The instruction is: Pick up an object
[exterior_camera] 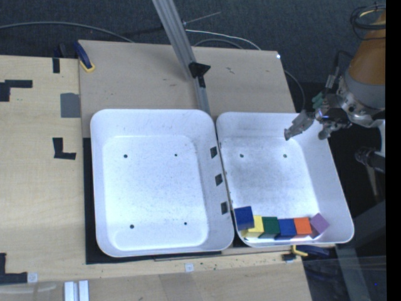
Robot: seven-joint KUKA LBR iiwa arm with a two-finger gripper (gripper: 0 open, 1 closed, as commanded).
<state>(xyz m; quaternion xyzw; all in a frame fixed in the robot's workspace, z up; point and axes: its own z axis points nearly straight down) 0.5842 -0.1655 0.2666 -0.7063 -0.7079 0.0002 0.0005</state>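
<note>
I see the gripper [308, 125] over the right bin's [326, 180] far right corner, fingers spread apart with nothing between them. The blocks sit in a row along that bin's near wall, long axis running left to right: blue block [244, 217], yellow block [255, 227], green block [270, 225], second blue block [287, 227], orange block [302, 226], purple block [319, 222] at the right end
</note>
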